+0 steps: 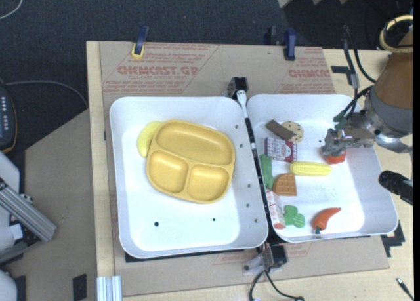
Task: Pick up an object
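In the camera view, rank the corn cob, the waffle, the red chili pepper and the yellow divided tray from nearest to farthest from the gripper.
Measured from the gripper:
1. Corn cob, just below-left of it.
2. Waffle, further left.
3. Red chili pepper, near the right bin's front edge.
4. Yellow divided tray, in the left bin.

My arm reaching in from the right.
I see the gripper [336, 141] lowered at the scene's right, wrist bent left, orange band above it at the far right.
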### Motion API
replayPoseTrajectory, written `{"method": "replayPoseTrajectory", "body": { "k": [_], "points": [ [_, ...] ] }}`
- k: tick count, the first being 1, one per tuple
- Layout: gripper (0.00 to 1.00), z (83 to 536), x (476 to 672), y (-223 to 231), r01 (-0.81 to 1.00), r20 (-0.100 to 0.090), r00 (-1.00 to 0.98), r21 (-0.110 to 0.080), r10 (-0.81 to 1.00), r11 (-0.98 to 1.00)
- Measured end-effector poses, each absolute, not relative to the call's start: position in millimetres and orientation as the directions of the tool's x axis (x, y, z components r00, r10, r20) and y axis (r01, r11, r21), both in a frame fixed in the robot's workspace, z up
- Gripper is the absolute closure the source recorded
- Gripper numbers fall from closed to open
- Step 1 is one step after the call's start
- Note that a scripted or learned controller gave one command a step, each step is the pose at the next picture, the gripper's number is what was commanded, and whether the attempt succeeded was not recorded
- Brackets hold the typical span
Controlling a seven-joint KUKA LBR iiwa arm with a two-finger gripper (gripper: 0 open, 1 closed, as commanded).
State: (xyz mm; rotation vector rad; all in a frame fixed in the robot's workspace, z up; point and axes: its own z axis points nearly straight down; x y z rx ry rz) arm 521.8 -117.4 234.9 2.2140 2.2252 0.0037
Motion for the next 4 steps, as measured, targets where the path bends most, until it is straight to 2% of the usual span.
{"method": "replayPoseTrajectory", "body": {
  "k": [1,2,3,4],
  "points": [
    [1.00,236,540.1,-64,1.000,0.000,-0.005,0.003,1.000,0.005],
    [1.00,224,565.5,-14,1.000,0.000,-0.004,0.003,1.000,0.004],
    [1.00,215,600.6,32,1.000,0.000,-0.005,0.004,1.000,0.005],
    [1.00,219,620.0,71,1.000,0.001,-0.004,0.004,1.000,0.004]
  ]
}}
